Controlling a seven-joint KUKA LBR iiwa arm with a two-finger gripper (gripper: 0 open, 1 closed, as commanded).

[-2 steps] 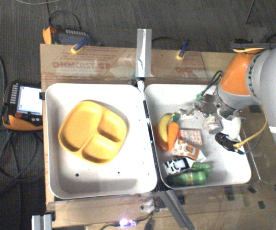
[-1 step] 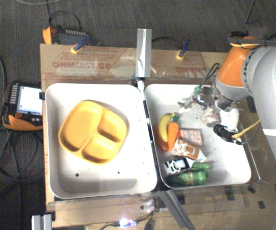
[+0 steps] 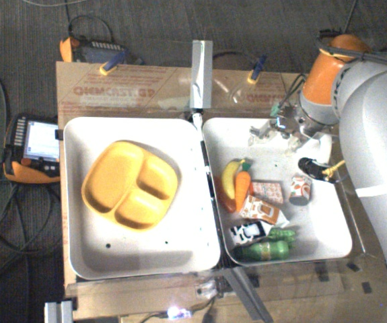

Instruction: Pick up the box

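In the right bin (image 3: 328, 241), a small pink and white box (image 3: 267, 192) lies flat near the middle. Just below it an orange and white box (image 3: 259, 211) lies tilted, and a black and white carton (image 3: 248, 233) sits lower still. My gripper (image 3: 282, 128) hangs over the bin's far end, well above these boxes in the view and apart from them. Nothing shows in its grasp.
A banana (image 3: 229, 177) and a carrot (image 3: 241, 188) lie left of the boxes, with a small can (image 3: 301, 190) to their right. A green bottle (image 3: 267, 250) lies along the near wall. The left bin (image 3: 79, 247) holds a yellow sectioned plate (image 3: 131, 184).
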